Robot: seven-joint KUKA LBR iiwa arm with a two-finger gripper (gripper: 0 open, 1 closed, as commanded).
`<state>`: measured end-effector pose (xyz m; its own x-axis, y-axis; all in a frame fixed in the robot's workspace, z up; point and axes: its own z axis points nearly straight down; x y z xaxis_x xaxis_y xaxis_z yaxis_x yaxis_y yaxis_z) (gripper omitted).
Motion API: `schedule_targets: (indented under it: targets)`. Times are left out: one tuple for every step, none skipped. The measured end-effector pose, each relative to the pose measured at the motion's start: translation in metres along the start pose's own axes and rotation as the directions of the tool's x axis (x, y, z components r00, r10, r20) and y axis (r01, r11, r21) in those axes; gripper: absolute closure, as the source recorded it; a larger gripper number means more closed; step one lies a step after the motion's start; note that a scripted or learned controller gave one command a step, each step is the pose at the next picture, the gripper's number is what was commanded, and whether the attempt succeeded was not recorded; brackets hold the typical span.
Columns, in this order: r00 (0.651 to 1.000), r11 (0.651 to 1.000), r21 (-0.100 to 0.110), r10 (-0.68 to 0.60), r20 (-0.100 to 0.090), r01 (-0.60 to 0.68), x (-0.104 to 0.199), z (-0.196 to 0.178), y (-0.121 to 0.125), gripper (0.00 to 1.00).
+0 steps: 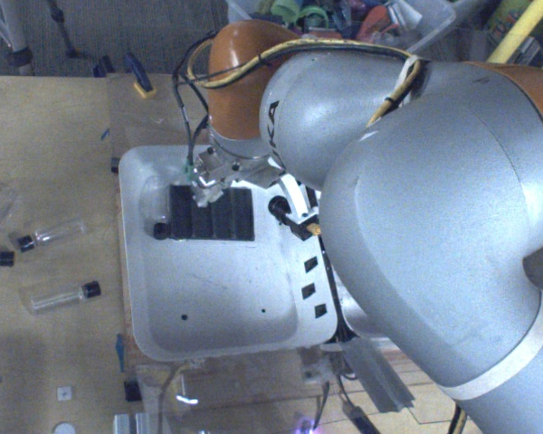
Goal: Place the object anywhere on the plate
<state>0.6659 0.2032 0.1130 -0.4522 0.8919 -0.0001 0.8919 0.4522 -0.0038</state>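
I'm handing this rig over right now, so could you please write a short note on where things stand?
Tool: low over the upper left part of the white bin; whether it is open or shut cannot be seen.
Things: a black ribbed plate lies in the bin right under the tool. I cannot make out the object to be placed.
Done: nothing confirmed on the plate.
Left: check for the object, then confirm the placement.

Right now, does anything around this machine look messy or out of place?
Yes. Several small clear vials with black caps lie scattered on their sides on the wooden bench, left of the white bin. They look dropped or strewn there, not set out neatly.
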Motion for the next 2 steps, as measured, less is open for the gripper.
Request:
schedule_targets:
  targets:
    - [0.918,0.918,-0.005,0.396,-0.001,-0.396,0.011,-0.045,0.006,1.0]
    - [0.99,0.99,-0.001,-0.141,0.0,0.141,0.014,-0.035,0.007,1.0]
